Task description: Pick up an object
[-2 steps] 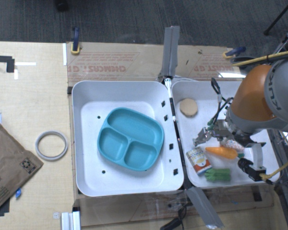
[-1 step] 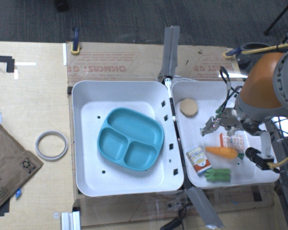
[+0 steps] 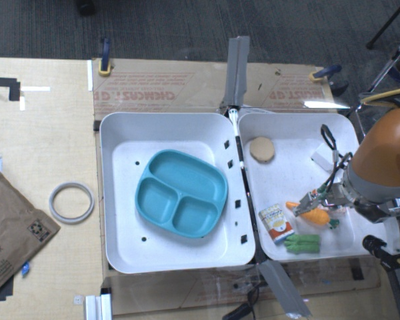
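Camera view puts the gripper (image 3: 313, 202) low in the right bin (image 3: 290, 129), over an orange toy (image 3: 315, 214) near the bin's near right side; whether it is open or clamped I cannot tell. Crowding from the small carton (image 3: 276, 221) and green toy (image 3: 302, 244) could spoil a clean lift

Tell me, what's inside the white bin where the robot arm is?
The right bin holds a round tan thing, a small carton, a green toy and an orange toy. The arm covers the bin's right side.
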You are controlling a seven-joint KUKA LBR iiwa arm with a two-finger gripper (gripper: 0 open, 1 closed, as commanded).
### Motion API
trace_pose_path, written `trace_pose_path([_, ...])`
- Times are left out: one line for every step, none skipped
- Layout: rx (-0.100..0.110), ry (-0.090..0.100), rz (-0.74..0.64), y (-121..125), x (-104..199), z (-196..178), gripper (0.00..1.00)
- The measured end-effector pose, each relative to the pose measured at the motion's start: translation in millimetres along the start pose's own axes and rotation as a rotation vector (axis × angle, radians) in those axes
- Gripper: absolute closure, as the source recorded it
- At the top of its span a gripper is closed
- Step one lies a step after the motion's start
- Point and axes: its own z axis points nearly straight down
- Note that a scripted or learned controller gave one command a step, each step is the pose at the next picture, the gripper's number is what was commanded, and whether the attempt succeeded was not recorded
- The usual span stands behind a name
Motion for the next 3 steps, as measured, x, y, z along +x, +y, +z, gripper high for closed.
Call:
trace_pose_path([-0.005, -0.008, 0.007, 1.3, -4.0, -10.1, 1.0])
trace_pose_path([-0.005, -0.008, 0.006, 1.2, -4.0, -10.1, 0.0])
trace_pose_path([-0.002, -0.008, 0.003, -1.8, 0.3, -0.7, 0.0])
